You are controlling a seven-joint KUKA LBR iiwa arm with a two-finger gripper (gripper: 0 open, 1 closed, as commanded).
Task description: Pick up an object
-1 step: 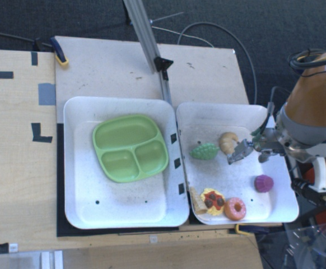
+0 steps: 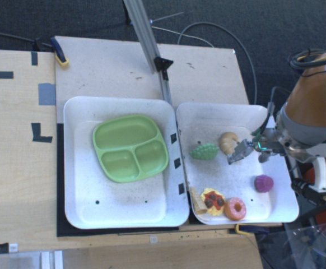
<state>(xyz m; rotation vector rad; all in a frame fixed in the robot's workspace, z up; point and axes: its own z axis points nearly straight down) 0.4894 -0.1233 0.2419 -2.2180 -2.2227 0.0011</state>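
Seemingly at the approach step, the end effector [image 2: 238, 152] hangs low in the right bin [image 2: 247, 112]; whether it is parted or closed I cannot tell. A tan lump [image 2: 227, 141] sits just beside its tip, a green toy [image 2: 204, 151] slightly farther. Next comes settling down over one.

Right bin [image 2: 196, 114] is pretty cramped: the green bumpy toy [image 2: 204, 151] and tan lump [image 2: 228, 142] sit close together mid-bin, with the gripper [image 2: 238, 152] just beside the lump. The purple piece [image 2: 264, 182] is near the right wall, and the pizza slice [image 2: 210, 200] and pink donut [image 2: 234, 208] crowd the front edge. Best open floor is the back strip and the middle patch between those groups. Left bin [image 2: 73, 150] is mostly taken by the green divided plate [image 2: 130, 147], leaving room along the front. A metal pole [image 2: 146, 29] slants over the worktop [image 2: 96, 66] behind the bins.
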